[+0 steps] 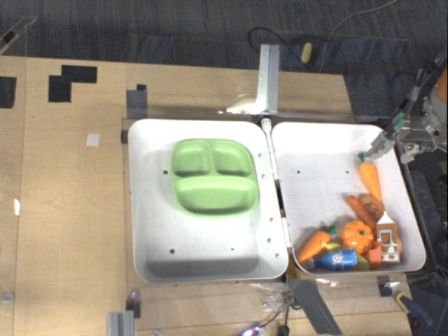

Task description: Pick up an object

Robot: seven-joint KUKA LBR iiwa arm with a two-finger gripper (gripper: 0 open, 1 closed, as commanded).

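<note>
1. Since the task names no particular object, we take the carrot (pixel 370 179) as the likely target: it lies in the right bin (pixel 315 187) along the right wall, green top toward the far corner, apart from the other toys.
2. We judge it a light, stiff plastic toy, smooth and tapered, so it may roll or slip; we would take it across the thick middle, not at the point.
3. Other toys crowd the near right corner: a pumpkin (pixel 358 235), a second carrot (pixel 313 244), a blue bottle (pixel 339 260) and a small carton (pixel 387 238).
4. Our gripper (pixel 379 148) sits just at the carrot's green end, seemingly touching or barely above it.
5. We cannot tell how the claw stands, and we see nothing held in it.
6. Left bin (pixel 150 208) bears a green divided plate (pixel 213 176).
</note>
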